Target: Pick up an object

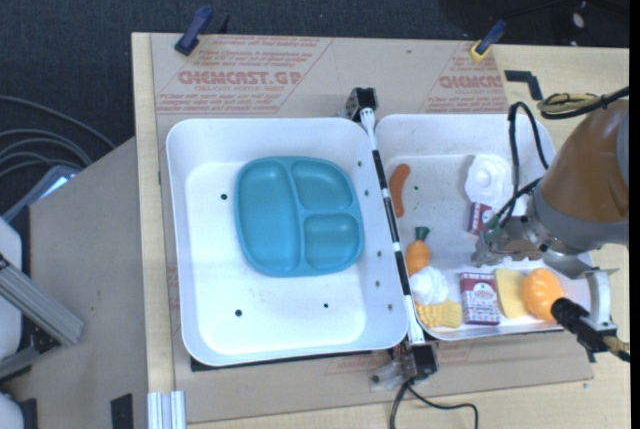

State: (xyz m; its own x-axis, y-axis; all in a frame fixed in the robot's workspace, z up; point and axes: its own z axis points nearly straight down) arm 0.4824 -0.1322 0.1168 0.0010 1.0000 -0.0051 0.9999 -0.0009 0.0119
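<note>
from above, the arm (590, 182) comes in from the right and bends down over the right bin (440, 129), its orange band sitting above the grey wrist. the gripper (497, 245) hangs low in the right half of that bin, just beside a small red-and-white packet standing at the bin floor; i cannot tell how it is set, as the wrist covers it.

the things to pick lie in the right bin: a hot dog (399, 189) near the divider, a small carrot (418, 252) below it, a white bottle (487, 178) further back, and along the front wall a corn cob (440, 315), a white lump (430, 285), a red carton (480, 298), a cheese wedge (511, 291) and an orange (541, 291).

the left bin (200, 247) holds a blue divided plate (298, 214), lying flat near its middle.
</note>
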